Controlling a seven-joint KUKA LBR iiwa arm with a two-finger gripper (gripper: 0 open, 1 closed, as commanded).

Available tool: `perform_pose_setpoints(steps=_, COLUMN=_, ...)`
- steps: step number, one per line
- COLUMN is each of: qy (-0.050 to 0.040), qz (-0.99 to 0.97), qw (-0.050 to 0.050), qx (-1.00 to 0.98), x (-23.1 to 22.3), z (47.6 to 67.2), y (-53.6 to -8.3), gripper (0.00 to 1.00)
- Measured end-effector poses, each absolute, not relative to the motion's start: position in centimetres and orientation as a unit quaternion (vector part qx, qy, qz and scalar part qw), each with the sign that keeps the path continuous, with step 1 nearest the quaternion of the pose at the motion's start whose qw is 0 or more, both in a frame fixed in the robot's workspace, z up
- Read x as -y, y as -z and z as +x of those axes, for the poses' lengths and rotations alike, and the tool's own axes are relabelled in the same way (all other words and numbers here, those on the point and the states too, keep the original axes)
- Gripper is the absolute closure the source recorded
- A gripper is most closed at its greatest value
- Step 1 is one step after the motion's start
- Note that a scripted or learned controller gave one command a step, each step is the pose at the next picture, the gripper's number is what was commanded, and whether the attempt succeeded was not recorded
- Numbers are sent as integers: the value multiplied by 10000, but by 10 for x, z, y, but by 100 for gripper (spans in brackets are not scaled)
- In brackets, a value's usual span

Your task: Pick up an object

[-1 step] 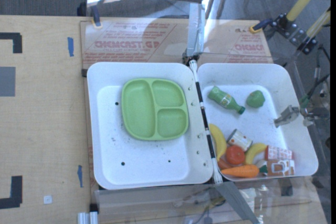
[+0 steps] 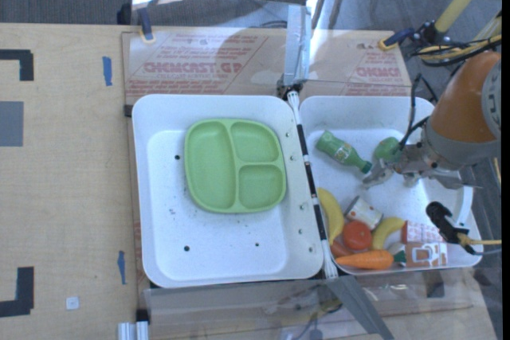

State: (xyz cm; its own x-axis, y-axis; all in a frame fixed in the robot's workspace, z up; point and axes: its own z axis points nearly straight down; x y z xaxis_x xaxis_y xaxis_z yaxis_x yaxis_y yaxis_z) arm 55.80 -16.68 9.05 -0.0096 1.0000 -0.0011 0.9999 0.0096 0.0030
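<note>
- Left bin [image 2: 159,235]: carries only the green tray [image 2: 235,165]; lots of bare floor, not where the work is.
- Right bin [image 2: 351,109]: all candidates are here. Upper half is open, front edge is packed.
- Arm [image 2: 470,111]: reaches in from the right, low over the bin's middle. My read: approach step, nothing lifted.
- Gripper [image 2: 381,171]: can't tell whether it's apart or together; nothing visibly in it.
- Bottle [image 2: 341,151]: just left of the gripper, room around it, likeliest pick.
- Carton [image 2: 422,244], carrot [image 2: 368,259], bananas [image 2: 329,211], tomato [image 2: 356,236]: jammed against the front wall, poor finger room.
- Next: centre over the bottle, descend, mind the divider wall.
</note>
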Motion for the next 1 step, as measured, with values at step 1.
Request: perform_pose_setpoints(steps=1, qy=-17, qz=7240, qw=37, qx=-6898, x=153, z=625, y=-88, gripper=0)
